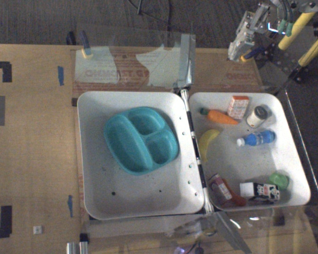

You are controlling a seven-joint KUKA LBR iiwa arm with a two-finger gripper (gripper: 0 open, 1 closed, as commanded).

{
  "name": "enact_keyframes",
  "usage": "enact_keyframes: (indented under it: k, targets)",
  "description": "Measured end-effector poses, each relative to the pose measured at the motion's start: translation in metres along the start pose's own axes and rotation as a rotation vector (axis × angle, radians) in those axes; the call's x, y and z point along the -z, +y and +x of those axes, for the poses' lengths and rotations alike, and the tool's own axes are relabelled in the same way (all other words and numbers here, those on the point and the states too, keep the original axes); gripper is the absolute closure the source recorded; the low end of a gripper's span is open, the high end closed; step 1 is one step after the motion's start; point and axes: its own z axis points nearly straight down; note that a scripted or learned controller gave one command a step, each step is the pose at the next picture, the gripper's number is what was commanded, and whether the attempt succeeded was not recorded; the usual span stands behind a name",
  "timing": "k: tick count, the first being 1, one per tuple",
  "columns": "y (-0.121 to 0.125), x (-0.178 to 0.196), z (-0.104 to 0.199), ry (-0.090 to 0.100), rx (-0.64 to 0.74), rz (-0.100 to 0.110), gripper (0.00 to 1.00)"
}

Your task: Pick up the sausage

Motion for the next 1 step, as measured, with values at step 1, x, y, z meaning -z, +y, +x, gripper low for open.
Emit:
enact_keyframes:
  k: [1]
  targets:
    - [0.0191,0.0004,0.0155,-0.001,0.516,-0.002,1.0]
